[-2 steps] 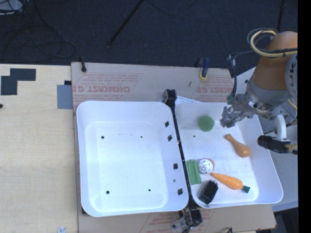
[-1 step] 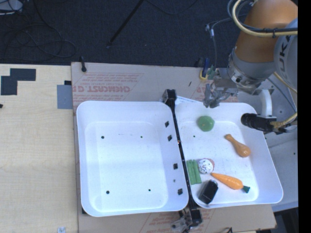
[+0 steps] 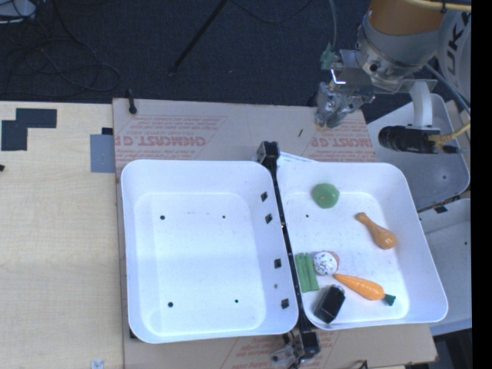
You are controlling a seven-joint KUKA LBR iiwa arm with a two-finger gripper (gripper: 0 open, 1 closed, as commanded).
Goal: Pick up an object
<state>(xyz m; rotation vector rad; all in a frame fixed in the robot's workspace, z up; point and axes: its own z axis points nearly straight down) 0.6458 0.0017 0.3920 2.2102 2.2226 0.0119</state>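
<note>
My gripper point(image 3: 330, 118) hangs high over the cardboard behind the right bin point(image 3: 421, 229), with nothing visible in it. Inside that bin lie a green ball point(image 3: 325, 195) at the back, an orange club-shaped toy point(image 3: 376, 231) toward the right, and an orange carrot with a teal tip point(image 3: 361, 286) at the front. A white speckled ball point(image 3: 326, 262) rests against a flat green block point(image 3: 306, 272) by the divider. A small black block point(image 3: 330, 303) sits in the front left corner of the bin.
The left bin point(image 3: 131, 237) stands beside the right one, joined by a black clipped divider point(image 3: 278, 229). Both rest on a cardboard sheet point(image 3: 192, 133) on the pale bench. Dark floor with cables lies behind.
</note>
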